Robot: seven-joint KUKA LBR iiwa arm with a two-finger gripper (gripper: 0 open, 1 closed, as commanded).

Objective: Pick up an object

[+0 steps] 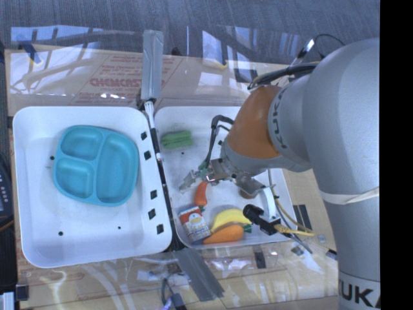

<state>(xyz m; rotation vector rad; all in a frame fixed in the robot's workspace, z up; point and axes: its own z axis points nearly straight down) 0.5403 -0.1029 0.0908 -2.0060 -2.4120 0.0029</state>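
My gripper (195,178) reaches down into the right bin (169,123) from the right, its tips near the bin's left middle. Just below the tips lies a small red-orange piece (201,194); whether it touches them I cannot make out. A green block (176,139) rests at the bin's upper left. Along the front wall lie a yellow banana (230,218), an orange carrot (224,234) and a small printed carton (194,223). The arm's orange band and grey wrist hide the bin's right half.
The left bin (26,192) holds a blue three-compartment plate (97,164). A grey divider strip (152,63) runs back from between the bins. Cables and a black fitting (261,219) hang near the right bin's front right corner.
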